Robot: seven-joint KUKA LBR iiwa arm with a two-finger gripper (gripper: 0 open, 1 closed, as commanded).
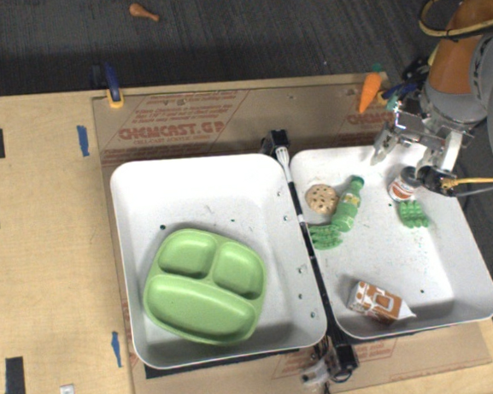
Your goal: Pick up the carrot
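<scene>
The carrot [370, 92] lies on the counter [45, 252], outside the bins, just above the top edge of the right bin [474, 300], in the upper right of the frame. It is small and orange with a green end, and it sits tilted.

The pincer [385, 147] hangs over the top edge of the right bin, just below the carrot. It holds nothing, and I cannot tell if it is wide or narrow.

To do this well, I think the pincer should go up a bit in the frame, turn to cross the carrot, and close on its thick middle.

The bin rim is close below the carrot, and a blue thing [394, 92] lies just right of it. Left of the carrot the counter has open room.
</scene>
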